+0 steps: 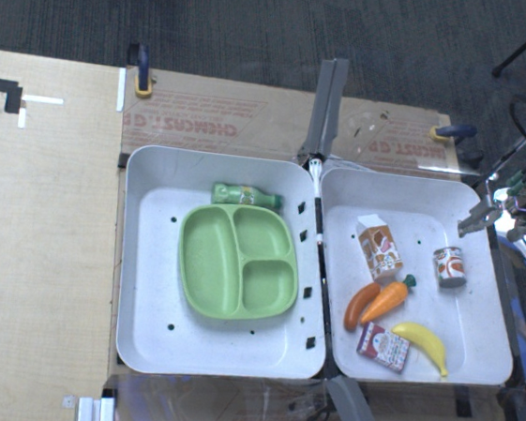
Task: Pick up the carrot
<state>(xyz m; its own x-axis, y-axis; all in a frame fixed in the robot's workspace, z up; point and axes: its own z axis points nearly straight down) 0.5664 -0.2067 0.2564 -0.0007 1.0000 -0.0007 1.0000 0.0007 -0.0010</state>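
Observation:
The carrot (pixel 387 300) is orange with a green top and lies at a slant in the middle of the right bin (pixel 491 278), its green end pointing up and right. Pressed against its left side is a second, darker orange piece (pixel 357 306). My gripper (pixel 485 217) hangs at the right bin's far right rim, well up and to the right of the carrot and apart from it. Nothing shows in it.
The right bin also holds a small carton (pixel 378 249), a can (pixel 449 268), a banana (pixel 425 347) and a red box (pixel 383 347). In the left bin (pixel 143 267) a green divided plate (pixel 238 261) lies with a green bottle (pixel 244 195) behind it.

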